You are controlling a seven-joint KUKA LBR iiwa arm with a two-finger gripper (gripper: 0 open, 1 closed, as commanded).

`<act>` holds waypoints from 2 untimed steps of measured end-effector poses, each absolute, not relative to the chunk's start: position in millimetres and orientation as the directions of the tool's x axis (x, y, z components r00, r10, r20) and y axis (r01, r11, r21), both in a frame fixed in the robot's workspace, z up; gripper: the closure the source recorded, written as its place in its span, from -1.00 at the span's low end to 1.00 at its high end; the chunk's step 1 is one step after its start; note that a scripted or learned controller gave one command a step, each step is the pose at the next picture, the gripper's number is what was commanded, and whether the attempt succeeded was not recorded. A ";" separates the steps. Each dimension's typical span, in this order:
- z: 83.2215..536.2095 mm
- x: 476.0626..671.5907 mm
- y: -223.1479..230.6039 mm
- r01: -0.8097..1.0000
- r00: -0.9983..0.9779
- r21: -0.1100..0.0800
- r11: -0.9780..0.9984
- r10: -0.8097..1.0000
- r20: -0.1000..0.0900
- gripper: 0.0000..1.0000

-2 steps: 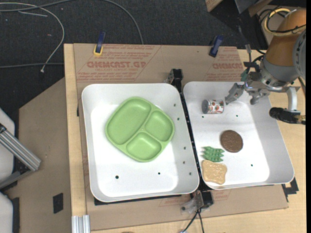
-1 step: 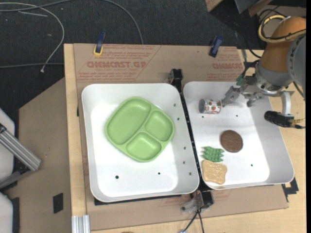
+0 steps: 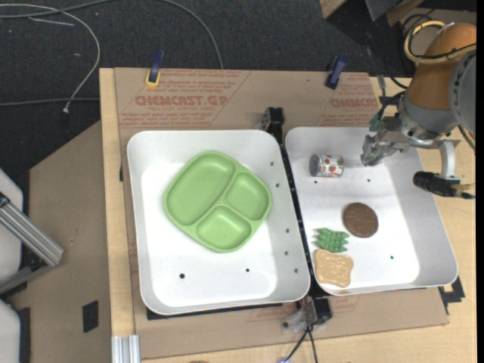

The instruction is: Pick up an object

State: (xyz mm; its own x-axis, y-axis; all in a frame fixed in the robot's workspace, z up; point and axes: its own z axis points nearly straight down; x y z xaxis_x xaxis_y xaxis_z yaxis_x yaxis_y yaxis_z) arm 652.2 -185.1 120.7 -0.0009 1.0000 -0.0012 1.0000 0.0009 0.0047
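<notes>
The right white bin (image 3: 412,263) holds a small can (image 3: 327,165) lying on its side near the back left, a brown round cookie (image 3: 361,220) in the middle, a green leafy toy (image 3: 331,239) and a tan pineapple-shaped piece (image 3: 333,268) at the front left. My gripper (image 3: 370,154) hangs over the back of this bin, to the right of the can and apart from it. Nothing shows between its fingers.
The left white bin (image 3: 151,263) holds a green three-compartment plate (image 3: 218,200). Blue clamps (image 3: 156,66) (image 3: 336,72) pin the cardboard base at the back. The arm's orange band (image 3: 442,78) and grey wrist stand over the right bin's back right corner.
</notes>
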 end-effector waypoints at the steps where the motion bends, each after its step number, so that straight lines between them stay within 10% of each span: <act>1: 169.7 654.4 -193.7 1.000 0.000 0.006 0.000 1.000 -0.002 1.00; 2: 230.1 665.0 -196.8 1.000 -0.001 0.009 0.001 1.000 -0.003 1.00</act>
State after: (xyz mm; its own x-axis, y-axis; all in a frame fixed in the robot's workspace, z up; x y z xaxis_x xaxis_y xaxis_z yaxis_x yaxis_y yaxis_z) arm 665.0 -196.8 230.1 -0.0015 1.0000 -0.0028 1.0000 0.0015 0.0089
